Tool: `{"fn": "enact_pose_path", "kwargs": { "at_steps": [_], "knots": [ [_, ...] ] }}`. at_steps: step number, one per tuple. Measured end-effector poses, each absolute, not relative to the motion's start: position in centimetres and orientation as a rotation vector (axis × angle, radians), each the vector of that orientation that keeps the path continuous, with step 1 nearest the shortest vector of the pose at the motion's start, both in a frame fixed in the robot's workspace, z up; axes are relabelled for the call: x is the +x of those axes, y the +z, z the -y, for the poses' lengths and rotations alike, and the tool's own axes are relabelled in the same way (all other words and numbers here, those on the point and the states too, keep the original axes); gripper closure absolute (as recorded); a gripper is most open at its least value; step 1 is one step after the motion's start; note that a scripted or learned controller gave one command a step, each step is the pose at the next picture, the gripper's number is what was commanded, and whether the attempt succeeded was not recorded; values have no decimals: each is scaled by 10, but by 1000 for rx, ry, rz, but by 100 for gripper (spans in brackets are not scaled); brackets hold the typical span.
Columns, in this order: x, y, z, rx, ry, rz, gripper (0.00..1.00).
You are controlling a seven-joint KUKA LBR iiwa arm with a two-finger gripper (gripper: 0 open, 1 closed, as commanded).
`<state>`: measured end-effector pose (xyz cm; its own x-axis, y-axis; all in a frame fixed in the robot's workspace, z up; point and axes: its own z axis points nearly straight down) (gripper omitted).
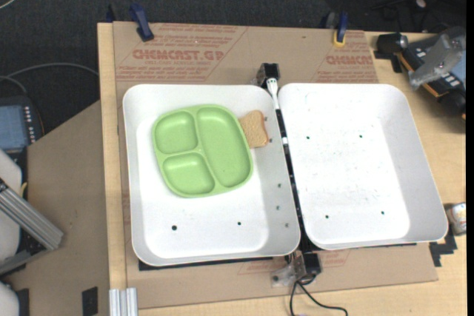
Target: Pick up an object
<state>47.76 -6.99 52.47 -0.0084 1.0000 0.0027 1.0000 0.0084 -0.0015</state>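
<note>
Green three-section plate (202, 151) — smooth plastic, rounded corners — sits in the left white bin (148, 218), a tan cracker-like slab (255, 129) touching its edge.

Arm (443, 59), upper right edge of the camera view: a short stretch in sight, pale grey with a bluish cast, blocky and flat-faced, its surfaces catching the light with a dull metallic sheen. A thin strip of orange shows along its lower side, with dark, near-black sections next to it. The gripper (391, 46) end is black, made of small squarish pieces with hard edges; too small and blurred to make out screws, cables or any markings
</note>
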Motion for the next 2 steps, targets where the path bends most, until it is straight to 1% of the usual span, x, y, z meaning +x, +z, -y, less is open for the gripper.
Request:
{"fn": "enact_pose_path", "kwargs": {
  "at_steps": [1,2],
  "knots": [
    [480,536,-2,-2212,-6,2233,0],
    [480,546,2,-2224,-8,2227,100]
  ]
}}
